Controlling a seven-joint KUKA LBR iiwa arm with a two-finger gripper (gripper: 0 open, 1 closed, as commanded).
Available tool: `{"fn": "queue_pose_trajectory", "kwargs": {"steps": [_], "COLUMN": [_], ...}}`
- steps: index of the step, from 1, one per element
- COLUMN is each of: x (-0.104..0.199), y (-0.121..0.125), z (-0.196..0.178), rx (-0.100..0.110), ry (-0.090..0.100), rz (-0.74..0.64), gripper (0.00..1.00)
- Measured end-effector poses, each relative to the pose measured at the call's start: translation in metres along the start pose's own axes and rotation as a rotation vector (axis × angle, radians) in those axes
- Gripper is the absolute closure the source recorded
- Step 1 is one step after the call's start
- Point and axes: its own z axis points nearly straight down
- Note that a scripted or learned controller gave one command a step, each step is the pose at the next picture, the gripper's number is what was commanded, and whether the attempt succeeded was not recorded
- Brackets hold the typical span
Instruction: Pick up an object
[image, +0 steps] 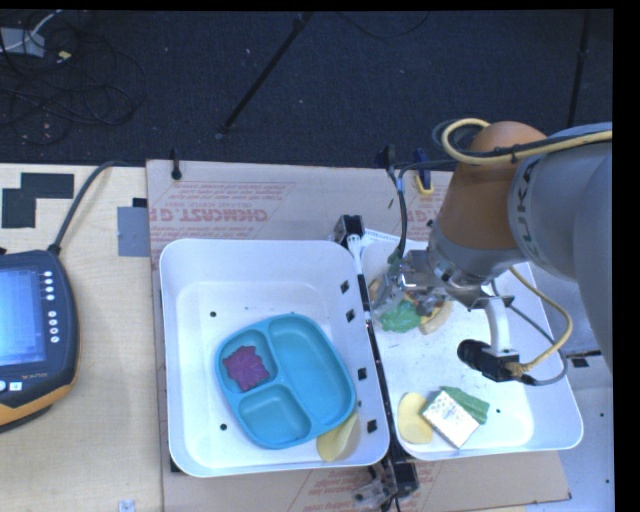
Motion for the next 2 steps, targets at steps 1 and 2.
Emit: {"fn": "queue_pose_trajectory", "kwargs": {"steps": [1, 2], "x": [0.038, 0.079], "y": [-0.049, 0.009], "z": [-0.034, -0.027], "rx": [0.013, 0.007], "ry": [-0.001, -0.001], "rz": [0.008, 0.006], "gripper": [1.0, 1.0]}}
